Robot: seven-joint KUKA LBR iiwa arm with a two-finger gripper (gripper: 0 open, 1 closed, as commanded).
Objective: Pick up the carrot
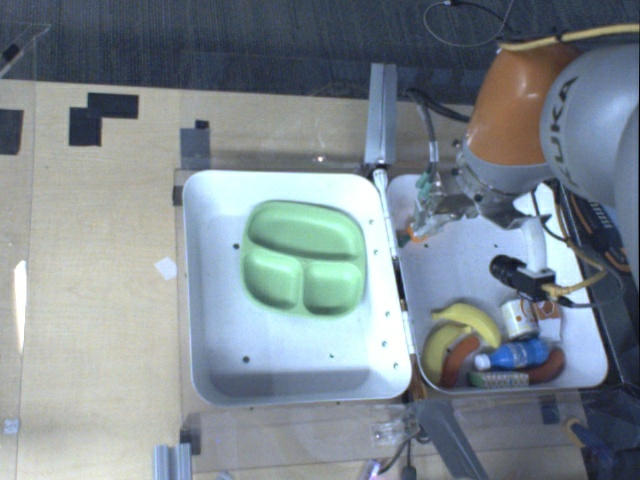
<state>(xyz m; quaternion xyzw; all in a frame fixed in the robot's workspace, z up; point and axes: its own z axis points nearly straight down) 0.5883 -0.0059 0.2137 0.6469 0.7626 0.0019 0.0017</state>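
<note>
Look at the right bin (598,353). The gripper (432,206) hangs over it, well beyond the banana (452,320) and a little to the banana's left, close against the wall that divides the two bins. The grey arm (595,118) with its orange band (515,103) covers most of what lies above it.

Now the carrot (414,231): you see a small orange sliver just at the gripper's lower tip, on the side facing the banana, still well apart from the fruit. It touches or nearly touches the gripper, and you cannot tell which. Nor can you tell from this angle whether the gripper is open, closed or clamped on the carrot, because the wrist hides it.

Just beside the banana on the near side lies a reddish-brown piece (460,360). To the banana's right sit a blue bottle (512,355) and a small can (517,318).
</note>
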